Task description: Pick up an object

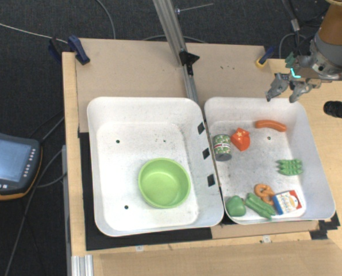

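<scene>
Dark carpet surrounds a cardboard-topped bench (136, 68), with a teach pendant (10, 164) lying on the floor at far left and blue clamps (79, 49) pinning the board's far corners. On the bench, the left bin (107, 117) carries a lime-green bowl (164, 182) toward its near side, and an aluminium post (169, 25) slants down to the seam between the bins. Just past that seam, in the right bin (311, 137), sit a small green can (221, 146) and, touching or nearly touching it, an orange-red toy pepper (240, 139); farther right lies an orange sausage (270, 125), then a green ridged piece (289, 167). Along the near wall crowd a green lump (235, 206), a green pod-shaped toy (260, 206), a pretzel (263, 191) and a small carton (288, 202), all packed close. At far right the gripper (284, 92) hangs above the bin's far rim with its fingers spread apart and nothing between them. The sausage is the nearest candidate and lies free of neighbours, so a good pick would likely descend straight over its middle with the fingers straddling its narrow width, avoiding the sloped wall behind it and the cluttered near corner
</scene>
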`<state>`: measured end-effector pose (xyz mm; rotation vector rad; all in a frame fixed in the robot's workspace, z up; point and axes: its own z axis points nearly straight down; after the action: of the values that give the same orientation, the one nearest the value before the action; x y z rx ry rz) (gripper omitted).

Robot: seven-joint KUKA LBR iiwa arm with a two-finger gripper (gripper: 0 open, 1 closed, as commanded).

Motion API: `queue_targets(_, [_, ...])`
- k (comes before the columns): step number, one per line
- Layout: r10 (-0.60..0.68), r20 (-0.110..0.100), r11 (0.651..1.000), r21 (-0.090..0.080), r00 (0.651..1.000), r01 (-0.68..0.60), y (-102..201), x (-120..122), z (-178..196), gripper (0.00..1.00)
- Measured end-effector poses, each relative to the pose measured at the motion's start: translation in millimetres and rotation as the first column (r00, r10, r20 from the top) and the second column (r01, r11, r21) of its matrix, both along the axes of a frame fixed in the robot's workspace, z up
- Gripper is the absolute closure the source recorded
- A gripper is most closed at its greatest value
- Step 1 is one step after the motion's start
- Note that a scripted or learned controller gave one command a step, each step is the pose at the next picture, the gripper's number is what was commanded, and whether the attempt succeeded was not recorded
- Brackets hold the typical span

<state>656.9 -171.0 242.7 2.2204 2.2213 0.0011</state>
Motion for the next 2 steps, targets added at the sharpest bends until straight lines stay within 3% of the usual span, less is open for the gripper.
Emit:
queue_targets(1, [0.0,0.0,1.0,0.0,1.0,0.0,0.0,0.0,0.0,0.0])
queue_targets(2, [0.0,-0.004,1.0,0.001,1.0,0.0,-1.0,-3.2,-42.4,0.0])
